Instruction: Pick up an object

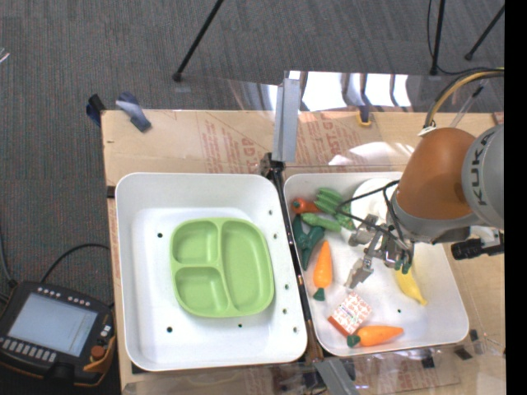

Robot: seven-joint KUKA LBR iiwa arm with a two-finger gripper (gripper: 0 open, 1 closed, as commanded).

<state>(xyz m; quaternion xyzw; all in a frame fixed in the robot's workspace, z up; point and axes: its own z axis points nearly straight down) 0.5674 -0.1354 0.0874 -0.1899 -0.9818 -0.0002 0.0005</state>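
Claw point(368, 263) hangs low over the right bin point(449, 319), my arm reaching in from the right — fingers apart, nothing between them. Orange carrot point(323, 267) lies just left of it, yellow banana point(409, 285) just right, red-and-white packet point(351, 311) below. Left bin point(144, 220) bears a green divided plate point(222, 267) — white floor bare around it. Grey carpet beyond the bench.

The arm point(449, 189) runs out of frame at the right edge and covers the upper right part of the right bin point(461, 315). The tool point(372, 263) is too small to read (fingers indistinct). The yellow item point(410, 286) lies partly under it. The pendant point(53, 329) is cropped bottom left.
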